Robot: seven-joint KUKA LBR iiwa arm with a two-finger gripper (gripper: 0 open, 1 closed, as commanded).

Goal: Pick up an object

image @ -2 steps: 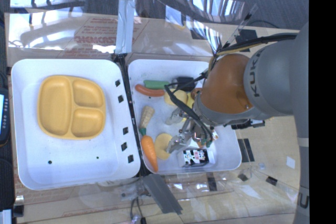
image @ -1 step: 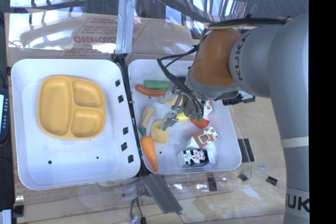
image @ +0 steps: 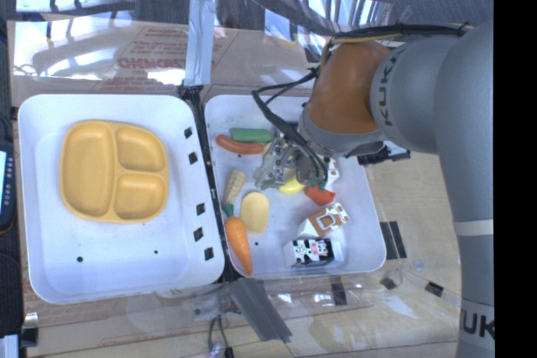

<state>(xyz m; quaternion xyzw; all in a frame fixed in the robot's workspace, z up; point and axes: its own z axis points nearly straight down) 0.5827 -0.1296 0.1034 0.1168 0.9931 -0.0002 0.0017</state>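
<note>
Carrot (image: 238, 245) lengthwise up-down, hot dog (image: 240, 145) crosswise, R bin (image: 366, 214).

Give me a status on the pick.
Gripper low in right bin, over the yellow banana-like piece; grasp unconfirmed. Hot dog, corn, carrot crowd close. Yellow tray sits in left bin.

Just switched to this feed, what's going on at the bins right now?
The grey arm has reached into the right bin, its claw low among the toy food, by a yellow piece and a hot dog. A carrot and small cartons lie nearer the front. The left bin holds a yellow divided tray.
</note>
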